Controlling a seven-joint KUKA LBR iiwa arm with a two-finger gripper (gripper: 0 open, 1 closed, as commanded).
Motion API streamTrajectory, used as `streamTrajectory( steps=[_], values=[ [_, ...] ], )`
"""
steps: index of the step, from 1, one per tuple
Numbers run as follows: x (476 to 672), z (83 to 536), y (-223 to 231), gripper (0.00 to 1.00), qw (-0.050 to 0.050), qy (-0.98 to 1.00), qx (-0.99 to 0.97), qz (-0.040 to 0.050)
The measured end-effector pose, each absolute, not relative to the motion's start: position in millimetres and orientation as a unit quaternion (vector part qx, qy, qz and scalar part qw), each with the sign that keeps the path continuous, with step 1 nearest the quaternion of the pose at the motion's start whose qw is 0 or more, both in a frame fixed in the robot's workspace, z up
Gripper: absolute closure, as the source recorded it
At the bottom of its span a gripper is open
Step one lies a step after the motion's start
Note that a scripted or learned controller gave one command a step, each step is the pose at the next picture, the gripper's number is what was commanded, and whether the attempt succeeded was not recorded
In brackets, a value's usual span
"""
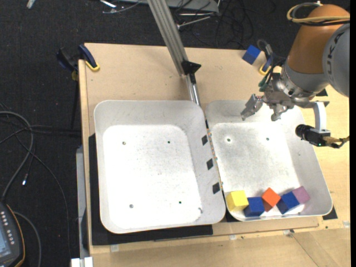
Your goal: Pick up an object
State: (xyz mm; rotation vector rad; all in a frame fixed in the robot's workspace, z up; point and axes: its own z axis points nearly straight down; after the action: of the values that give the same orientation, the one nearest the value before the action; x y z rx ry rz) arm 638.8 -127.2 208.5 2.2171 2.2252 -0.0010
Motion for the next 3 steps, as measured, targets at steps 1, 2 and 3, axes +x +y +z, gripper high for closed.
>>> streamTrajectory(
  steps=[1,2,3],
  values=[
    [598.3,194,-89,0.0,-0.002,0.709,0.705,-0.0009],
    [594.3,195,-80,0.0,0.0,0.709,0.706,-0.0001],
    [566.4,195,-70,0.0,-0.001,0.707,0.707,-0.0007]
  ],
)
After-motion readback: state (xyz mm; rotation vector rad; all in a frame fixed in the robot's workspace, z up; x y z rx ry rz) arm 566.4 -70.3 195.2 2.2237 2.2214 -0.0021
